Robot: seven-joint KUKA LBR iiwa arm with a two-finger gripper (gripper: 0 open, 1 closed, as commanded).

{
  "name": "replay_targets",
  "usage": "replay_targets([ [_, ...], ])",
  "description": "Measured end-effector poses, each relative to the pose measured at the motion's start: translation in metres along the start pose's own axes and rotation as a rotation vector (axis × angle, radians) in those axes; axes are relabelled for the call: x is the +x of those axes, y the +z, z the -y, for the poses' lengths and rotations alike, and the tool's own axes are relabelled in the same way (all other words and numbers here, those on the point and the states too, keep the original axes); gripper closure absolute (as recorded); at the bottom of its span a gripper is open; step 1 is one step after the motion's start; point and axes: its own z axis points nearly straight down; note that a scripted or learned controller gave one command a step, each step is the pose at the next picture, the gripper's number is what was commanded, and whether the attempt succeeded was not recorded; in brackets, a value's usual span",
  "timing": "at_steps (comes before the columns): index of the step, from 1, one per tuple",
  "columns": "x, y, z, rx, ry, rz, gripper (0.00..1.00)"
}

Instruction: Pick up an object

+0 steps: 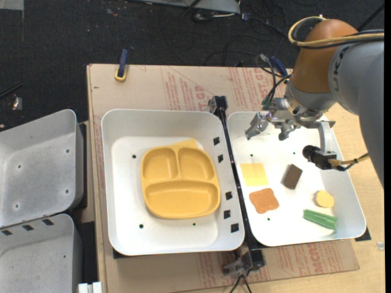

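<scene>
Nearest, at 5 o'clock in the right white shallow bin [351,224], a green oblong block [320,218] lies flat, its long axis running 10 to 4 o'clock. Just above it sits a yellow round piece [324,199]. Toward 9 o'clock lie an orange flat slab [264,200] and a pale yellow flat square [254,174]; a dark brown small block [292,176] is tilted toward 1 o'clock. The left white shallow bin [116,163] carries a yellow divided plastic tray [180,183]. Farther, the grey arm with orange band [333,47] enters from 2 o'clock, wrist bent down over the right bin's far edge. The pincer [272,127] has its fingers apart, clamped on nothing.
</scene>
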Motion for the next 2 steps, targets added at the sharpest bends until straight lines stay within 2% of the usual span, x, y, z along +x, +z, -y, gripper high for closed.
replay_targets([
  [1, 0.001, 0.043, 0.005, 0.001, 0.000, 0.000, 0.00],
  [2, 0.000, 0.031, 0.004, -0.002, 0.000, 0.000, 1.00],
])
